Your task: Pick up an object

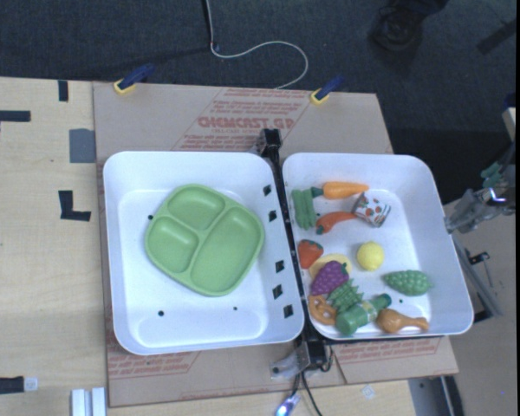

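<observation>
My claw (pixel 485 199) sits at the right edge, outside the shallow white plastic right bin (pixel 416 167), and I cannot tell its state from here. Everything I might lift lies in that bin, crowded toward its left wall: a smooth round yellow plastic lemon (pixel 370 255), a knobbly green plastic gourd (pixel 406 281), a glossy orange plastic carrot (pixel 344 189), and a bumpy purple plastic grape bunch (pixel 328 276). The risk, as I judge it, is the clutter: a descent near the grapes could nudge neighbours aside, and the slick round lemon could squirt free of a pinch. The left white plastic bin (pixel 126 176) holds a matte green three-compartment plastic plate (pixel 205 239), too flat to grip easily.
</observation>
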You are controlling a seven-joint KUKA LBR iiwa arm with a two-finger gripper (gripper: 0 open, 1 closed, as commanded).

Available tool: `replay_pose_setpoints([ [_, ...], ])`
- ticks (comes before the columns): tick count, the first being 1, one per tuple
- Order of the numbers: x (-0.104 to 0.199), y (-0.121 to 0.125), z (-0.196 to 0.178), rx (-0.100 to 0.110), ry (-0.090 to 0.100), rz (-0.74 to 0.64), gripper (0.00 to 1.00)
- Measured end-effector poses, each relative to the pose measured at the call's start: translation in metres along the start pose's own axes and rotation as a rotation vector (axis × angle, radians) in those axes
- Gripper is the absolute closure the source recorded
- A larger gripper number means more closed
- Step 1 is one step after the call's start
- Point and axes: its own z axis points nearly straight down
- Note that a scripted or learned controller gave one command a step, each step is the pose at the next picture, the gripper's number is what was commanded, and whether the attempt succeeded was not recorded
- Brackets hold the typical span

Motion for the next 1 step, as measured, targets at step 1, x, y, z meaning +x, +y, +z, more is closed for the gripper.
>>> replay_pose_setpoints([
  [1, 0.0561, 0.0085, -0.1271, -0.027, -0.004, -0.014, 1.00],
])
